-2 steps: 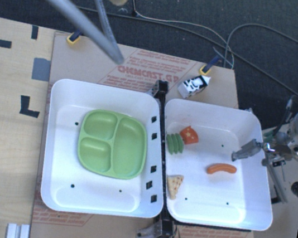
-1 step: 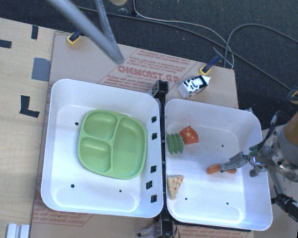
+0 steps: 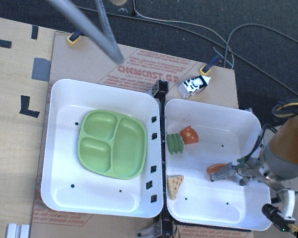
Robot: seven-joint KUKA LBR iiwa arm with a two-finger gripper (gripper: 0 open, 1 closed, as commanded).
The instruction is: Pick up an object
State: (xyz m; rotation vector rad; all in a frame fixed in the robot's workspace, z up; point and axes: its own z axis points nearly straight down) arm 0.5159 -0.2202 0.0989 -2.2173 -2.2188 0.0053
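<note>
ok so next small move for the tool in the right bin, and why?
Probably ease the tool straight down a little. It sits low in the right white bin, right at the small orange object, well apart from the green ridged piece and tan wedge. Whether it has any grip can't be told from here.

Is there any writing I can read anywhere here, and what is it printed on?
"CHEMCAST GP": red print on the brown cardboard sheet under the bins, large line; the last letters are uncertain.
Smaller red lines above and below it: too blurred to read.
Black-and-white tag behind the right bin: pattern, no legible words.
</note>
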